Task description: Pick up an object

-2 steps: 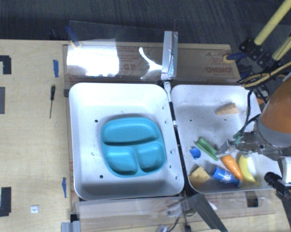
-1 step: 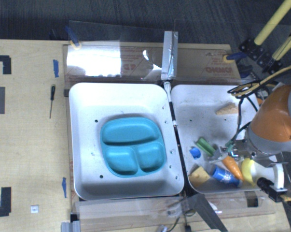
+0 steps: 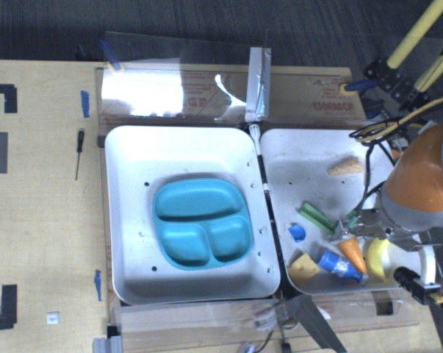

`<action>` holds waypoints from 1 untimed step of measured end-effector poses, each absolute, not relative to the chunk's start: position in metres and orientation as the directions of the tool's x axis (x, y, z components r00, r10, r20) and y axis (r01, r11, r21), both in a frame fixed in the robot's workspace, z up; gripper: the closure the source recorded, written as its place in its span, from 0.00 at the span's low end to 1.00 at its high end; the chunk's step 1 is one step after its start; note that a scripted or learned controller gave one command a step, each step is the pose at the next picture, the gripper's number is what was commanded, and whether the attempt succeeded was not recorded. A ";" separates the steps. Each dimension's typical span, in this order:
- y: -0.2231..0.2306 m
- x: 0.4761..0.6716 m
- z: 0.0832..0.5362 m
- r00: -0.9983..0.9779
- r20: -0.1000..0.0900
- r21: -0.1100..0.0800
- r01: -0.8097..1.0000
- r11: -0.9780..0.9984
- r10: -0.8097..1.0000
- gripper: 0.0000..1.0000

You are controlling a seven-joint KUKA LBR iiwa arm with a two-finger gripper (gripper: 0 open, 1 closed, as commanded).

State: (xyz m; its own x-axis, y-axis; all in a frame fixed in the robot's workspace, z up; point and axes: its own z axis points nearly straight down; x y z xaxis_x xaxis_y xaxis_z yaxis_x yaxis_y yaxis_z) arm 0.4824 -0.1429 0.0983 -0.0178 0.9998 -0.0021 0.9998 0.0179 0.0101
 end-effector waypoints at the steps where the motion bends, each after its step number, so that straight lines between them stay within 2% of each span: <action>1: -0.134 0.540 0.266 0.129 0.000 0.012 0.992 -0.129 0.992 1.00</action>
